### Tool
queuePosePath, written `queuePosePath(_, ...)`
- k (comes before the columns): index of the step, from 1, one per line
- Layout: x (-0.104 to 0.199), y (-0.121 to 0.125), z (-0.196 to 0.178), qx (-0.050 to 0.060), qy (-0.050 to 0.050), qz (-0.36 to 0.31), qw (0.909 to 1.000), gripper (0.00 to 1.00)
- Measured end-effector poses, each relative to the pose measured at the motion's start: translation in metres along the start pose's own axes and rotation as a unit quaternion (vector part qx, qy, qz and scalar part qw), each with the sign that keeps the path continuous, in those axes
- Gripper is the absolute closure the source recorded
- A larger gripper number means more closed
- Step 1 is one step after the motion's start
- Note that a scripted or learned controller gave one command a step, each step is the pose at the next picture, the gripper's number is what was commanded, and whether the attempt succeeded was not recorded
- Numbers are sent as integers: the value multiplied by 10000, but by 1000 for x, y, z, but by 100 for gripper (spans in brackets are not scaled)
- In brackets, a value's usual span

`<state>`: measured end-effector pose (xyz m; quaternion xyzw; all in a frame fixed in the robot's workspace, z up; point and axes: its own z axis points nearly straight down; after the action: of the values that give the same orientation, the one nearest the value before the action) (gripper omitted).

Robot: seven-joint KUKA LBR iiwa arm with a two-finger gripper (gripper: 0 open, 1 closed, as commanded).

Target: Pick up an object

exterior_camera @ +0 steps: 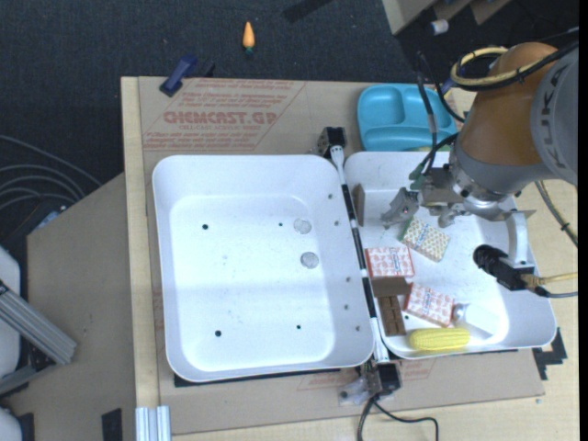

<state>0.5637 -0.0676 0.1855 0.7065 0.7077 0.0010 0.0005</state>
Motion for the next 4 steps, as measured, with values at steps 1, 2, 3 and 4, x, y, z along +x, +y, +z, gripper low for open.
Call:
queuePosePath(1, -38, 35, 10, 2, -10, 11, 10000, 0)
queuePosePath(2, -24, 29, 97, -30, -12, 8, 10000, 0)
queuePosePath(3, -10, -34, 0, 8, -1, 10, 10000, 0)
queuePosePath(4, -31, 11, 97, -26, -14, 11, 10000, 0)
